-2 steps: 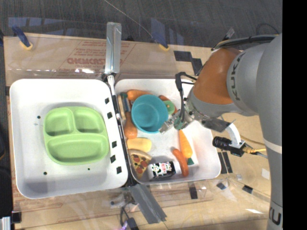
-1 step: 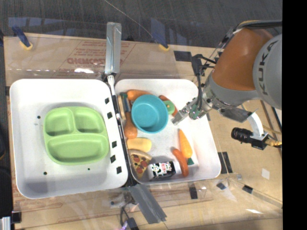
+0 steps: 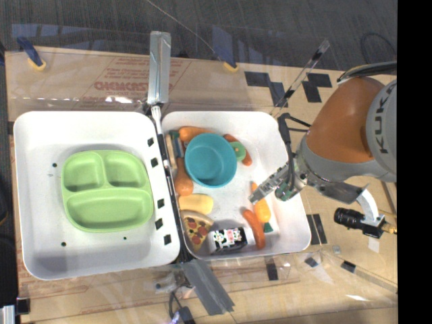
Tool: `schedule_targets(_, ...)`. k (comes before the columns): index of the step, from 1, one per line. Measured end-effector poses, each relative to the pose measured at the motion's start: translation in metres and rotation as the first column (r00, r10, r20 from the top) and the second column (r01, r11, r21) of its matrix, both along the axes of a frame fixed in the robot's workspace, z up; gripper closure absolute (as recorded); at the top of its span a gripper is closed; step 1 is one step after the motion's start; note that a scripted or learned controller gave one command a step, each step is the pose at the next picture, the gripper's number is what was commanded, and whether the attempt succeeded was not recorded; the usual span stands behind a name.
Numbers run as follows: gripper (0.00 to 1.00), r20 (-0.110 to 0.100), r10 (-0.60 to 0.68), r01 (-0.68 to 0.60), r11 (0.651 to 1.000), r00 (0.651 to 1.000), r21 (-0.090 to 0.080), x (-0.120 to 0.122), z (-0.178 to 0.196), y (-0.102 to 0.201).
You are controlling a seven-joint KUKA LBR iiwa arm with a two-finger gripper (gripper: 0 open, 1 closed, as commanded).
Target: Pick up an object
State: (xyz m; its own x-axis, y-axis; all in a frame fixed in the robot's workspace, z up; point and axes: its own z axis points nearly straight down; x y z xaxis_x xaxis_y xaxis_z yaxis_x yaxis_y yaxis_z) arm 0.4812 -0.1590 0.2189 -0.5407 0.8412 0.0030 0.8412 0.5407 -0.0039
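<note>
Two white bins sit side by side on the bench (image 3: 81, 73). The left bin (image 3: 34, 181) has a green divided plate (image 3: 106, 189) lying flat in its middle. The right bin (image 3: 290, 221) holds the clutter: a teal cup (image 3: 210, 159) upright near the centre, an orange carrot-like piece (image 3: 192, 133) behind it, a pale yellow piece (image 3: 196, 203) in front of it, a pizza slice (image 3: 196, 229) at the near-left corner, and a small black and white carton (image 3: 228, 238) just beside the pizza. A small orange piece (image 3: 262, 210) and another orange stick (image 3: 254, 227) lie toward the bin's right side.

The arm (image 3: 351, 133) reaches in from the right, and the gripper (image 3: 266, 191) hangs low over the right bin, right side, just above the small orange piece. Fingers: cannot tell whether spread or closed, too small and blurred against the toys. Nothing visibly pinched between them. All toys rest on the bin floor.
</note>
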Motion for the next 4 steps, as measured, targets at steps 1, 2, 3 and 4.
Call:
schedule_targets(1, 1.0, 0.0, 0.215, -0.215, 0.977, 0.977, 0.002, -0.004, -0.025, -0.014)
schedule_targets(2, 1.0, 0.0, 0.235, -0.235, 0.972, 0.972, 0.004, -0.004, -0.042, -0.041)
schedule_targets(3, 1.0, 0.003, 0.306, -0.306, 0.952, 0.952, 0.0, -0.004, -0.037, -0.051)
schedule_targets(4, 1.0, 0.007, 0.309, -0.309, 0.951, 0.951, -0.001, -0.003, 0.002, -0.042)
